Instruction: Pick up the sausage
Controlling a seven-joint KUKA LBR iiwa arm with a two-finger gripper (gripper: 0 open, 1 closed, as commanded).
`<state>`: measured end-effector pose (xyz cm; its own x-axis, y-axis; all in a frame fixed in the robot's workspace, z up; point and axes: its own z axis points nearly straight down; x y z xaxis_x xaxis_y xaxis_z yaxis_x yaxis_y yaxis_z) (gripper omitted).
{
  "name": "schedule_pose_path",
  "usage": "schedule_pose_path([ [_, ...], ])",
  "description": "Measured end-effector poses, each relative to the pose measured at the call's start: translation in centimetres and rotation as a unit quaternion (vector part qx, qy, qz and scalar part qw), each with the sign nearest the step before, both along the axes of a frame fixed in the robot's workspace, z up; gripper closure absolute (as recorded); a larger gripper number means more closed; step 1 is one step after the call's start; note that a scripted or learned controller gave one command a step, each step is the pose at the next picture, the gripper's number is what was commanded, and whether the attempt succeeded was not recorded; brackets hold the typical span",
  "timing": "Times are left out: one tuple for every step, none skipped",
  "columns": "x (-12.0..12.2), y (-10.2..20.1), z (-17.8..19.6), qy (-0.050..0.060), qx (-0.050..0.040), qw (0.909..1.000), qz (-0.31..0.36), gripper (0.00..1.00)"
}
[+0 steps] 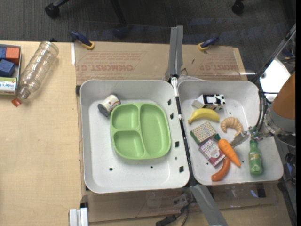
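The gripper [245, 136] reaches in low over the right bin [244, 86], its slim metallic fingers lying close together with nothing between them, a narrow stance. The tips rest just beside the top of the carrot [229, 152], a smooth orange cone with a green stub. Just on the arm's side of the gripper stands a small green bottle [255, 158], glossy plastic with a narrow neck. Right next to the fingers on the far side lies a croissant [232, 124], tan, ridged and curved. Beyond the carrot, toward the bin's near rim, lies the sausage [221, 170]: a short, smooth, orange-red cylinder with rounded ends, bent slightly, its upper end touching the carrot's tip. Beside it sit two flat cards or packets [207, 140], one with a fine checked pattern, the other pinkish. Further from the gripper are a yellow banana [204, 115], matte and crescent-shaped, and a blocky black-and-white cow figure [212, 100]. Well apart, in the left bin [94, 140], a pale green plastic plate [140, 130] with three compartments and rounded corners sits beside a small can [109, 104] on its side. Furthest away, on the wooden bench, lies a clear ribbed plastic bottle [36, 68] with a red cap.
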<state>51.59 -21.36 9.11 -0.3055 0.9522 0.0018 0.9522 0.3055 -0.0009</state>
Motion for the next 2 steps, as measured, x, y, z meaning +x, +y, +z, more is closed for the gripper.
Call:
schedule_pose_path([
  [-3.77, -0.72, 0.07, -0.001, 0.0006, 0.9972, 0.075, 0.0],
  [-3.78, -0.81, 0.07, -0.001, -0.0001, 0.9829, 0.184, 0.0],
])
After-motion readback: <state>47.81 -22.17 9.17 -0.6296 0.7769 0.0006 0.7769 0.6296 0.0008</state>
